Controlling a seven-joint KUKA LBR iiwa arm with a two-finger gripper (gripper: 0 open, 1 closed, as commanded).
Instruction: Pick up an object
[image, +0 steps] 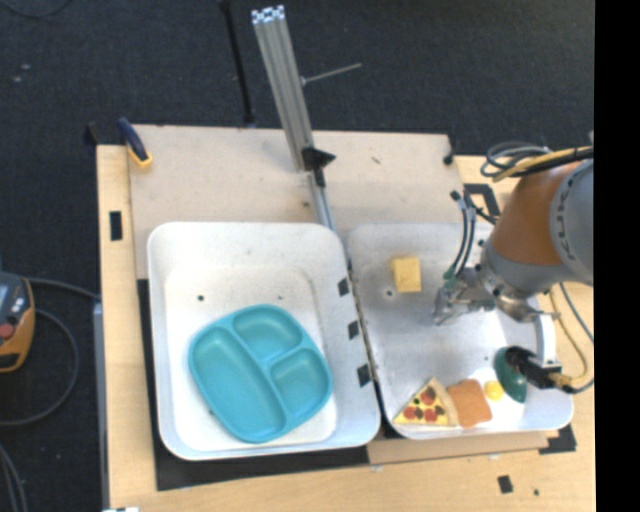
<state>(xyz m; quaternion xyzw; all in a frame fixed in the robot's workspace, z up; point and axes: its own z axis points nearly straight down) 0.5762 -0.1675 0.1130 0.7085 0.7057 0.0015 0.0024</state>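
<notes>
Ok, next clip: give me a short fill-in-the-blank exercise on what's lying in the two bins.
1. The blue divided plate lies in the ____ bin.
2. The yellow block lies in the ____ bin.
3. The pizza slice lies right beside a piece of ____.
4. The gripper hovers over the ____ bin.

Missing words: left; right; toast; right

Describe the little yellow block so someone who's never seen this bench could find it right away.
Look at the right bin, the one without the blue plate. The yellow block sits alone near its far edge, left of the gripper. It is a plain cube, apart from the toy food clustered at the near edge.
</notes>
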